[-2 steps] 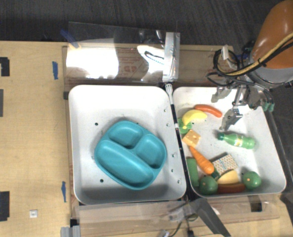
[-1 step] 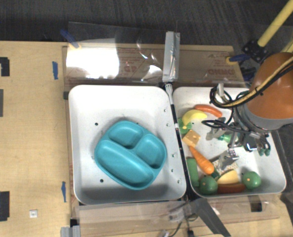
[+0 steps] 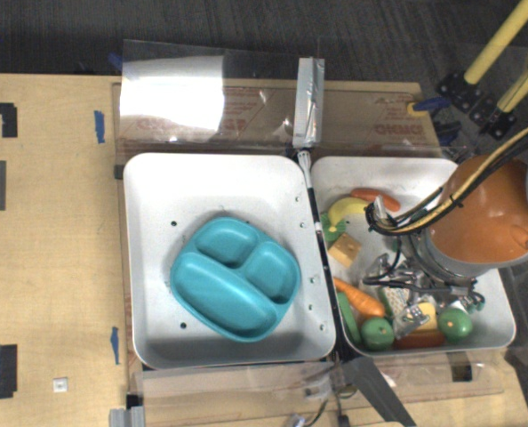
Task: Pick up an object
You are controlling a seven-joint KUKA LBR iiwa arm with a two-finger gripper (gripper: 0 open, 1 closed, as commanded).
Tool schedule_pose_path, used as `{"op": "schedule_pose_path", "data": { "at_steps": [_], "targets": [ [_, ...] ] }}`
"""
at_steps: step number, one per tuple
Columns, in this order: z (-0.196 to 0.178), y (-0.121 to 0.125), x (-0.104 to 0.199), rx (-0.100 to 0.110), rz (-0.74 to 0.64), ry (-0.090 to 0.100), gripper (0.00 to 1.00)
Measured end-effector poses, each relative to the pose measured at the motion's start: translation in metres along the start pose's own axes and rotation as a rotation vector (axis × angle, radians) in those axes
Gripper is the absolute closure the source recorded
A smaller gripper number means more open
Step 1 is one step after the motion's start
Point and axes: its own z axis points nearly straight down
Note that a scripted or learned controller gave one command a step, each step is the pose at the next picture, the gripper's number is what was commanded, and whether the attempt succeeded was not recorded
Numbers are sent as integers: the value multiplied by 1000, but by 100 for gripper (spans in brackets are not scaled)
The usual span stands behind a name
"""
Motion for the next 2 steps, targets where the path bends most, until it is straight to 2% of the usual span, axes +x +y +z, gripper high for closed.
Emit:
{"op": "schedule_pose_path", "data": {
  "at_steps": [1, 2],
  "targets": [
    [11, -27, -35, 1, -956, -7, 0],
    [12, -52, -122, 0, -978, -5, 0]
  ]
}}
